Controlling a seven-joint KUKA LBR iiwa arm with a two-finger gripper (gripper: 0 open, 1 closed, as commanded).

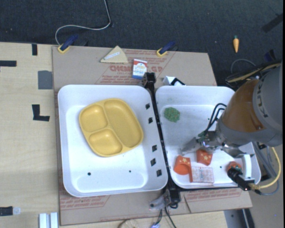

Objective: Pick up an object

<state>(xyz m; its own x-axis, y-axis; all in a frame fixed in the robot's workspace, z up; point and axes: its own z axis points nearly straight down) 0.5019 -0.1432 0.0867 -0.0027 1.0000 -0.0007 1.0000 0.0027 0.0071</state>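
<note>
Gripper [198,145]: low in right bin [194,96], over the small items; whether fingers are spread or pressed together cannot be told, nothing seen pinched.
Likely target: small red block [204,157], just below fingertips, resting on bin floor; contact can't be judged.
Nearby: orange cup [182,165], flat packet [201,175], green lump [171,114] farther up.
Left bin [71,127]: yellow divided tray [111,126], untouched.
Progress: approach done; grasp + lift judged not yet made.

Yellow divided plate [111,126] in left bin [69,141] — small carton [139,69] behind.
</note>
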